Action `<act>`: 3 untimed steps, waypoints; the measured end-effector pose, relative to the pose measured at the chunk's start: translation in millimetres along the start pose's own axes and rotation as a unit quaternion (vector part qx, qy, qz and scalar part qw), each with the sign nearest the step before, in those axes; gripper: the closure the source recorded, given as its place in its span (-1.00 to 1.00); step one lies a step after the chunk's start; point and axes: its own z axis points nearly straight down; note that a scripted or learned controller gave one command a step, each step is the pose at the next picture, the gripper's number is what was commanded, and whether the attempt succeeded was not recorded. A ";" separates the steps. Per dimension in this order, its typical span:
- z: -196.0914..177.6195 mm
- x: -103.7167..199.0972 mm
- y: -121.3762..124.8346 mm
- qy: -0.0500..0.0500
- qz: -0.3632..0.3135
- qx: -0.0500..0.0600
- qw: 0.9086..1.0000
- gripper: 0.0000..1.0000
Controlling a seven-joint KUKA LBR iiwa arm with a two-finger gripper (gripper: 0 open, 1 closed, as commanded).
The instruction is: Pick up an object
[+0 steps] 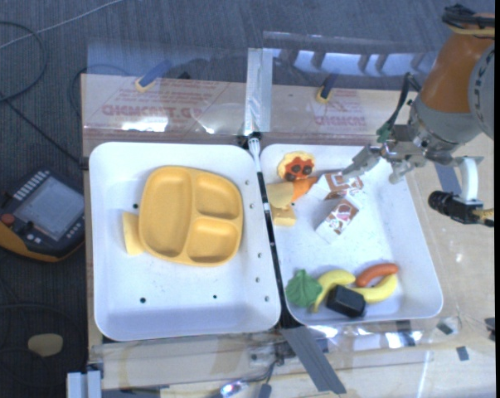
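1. We see the grey arm (457,65) with its orange band come in from the right, over the far right corner of the right bin (415,247). The top and right edges of the picture cut part of the arm off.
2. The gripper (356,169) points left and down, over the far part of the right bin. It is thin and blurry, so we cannot tell if it is wide or narrow. Its tip sits right by a small brown and white box (346,184), but we cannot tell if it touches the box.
3. A second white box with red marks (337,216) lies tilted just below the first one, near the middle of the right bin.
4. By the far left corner of that bin we see an orange round toy with dark spots (296,167). Beside it, along the left wall, are yellow blocks (280,201). We cannot make out what they are.
5. Along the near edge lie a green leafy toy (302,288), a banana (339,280), a black block (346,302) and a red sausage (376,272). The black block hides part of the banana.
6. The left bin (117,305) holds a yellow tray with three parts (190,214). A flat yellow piece (131,232) sticks out from under its left side.
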 end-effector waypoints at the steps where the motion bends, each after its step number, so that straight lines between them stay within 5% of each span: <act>1: 0.3 0.0 -0.2 0.000 0.000 0.000 1.000 -1.00; 2: 0.3 0.0 -0.2 0.000 0.000 0.000 1.000 -1.00; 3: 128.2 36.0 13.2 0.000 0.019 0.000 1.000 -1.00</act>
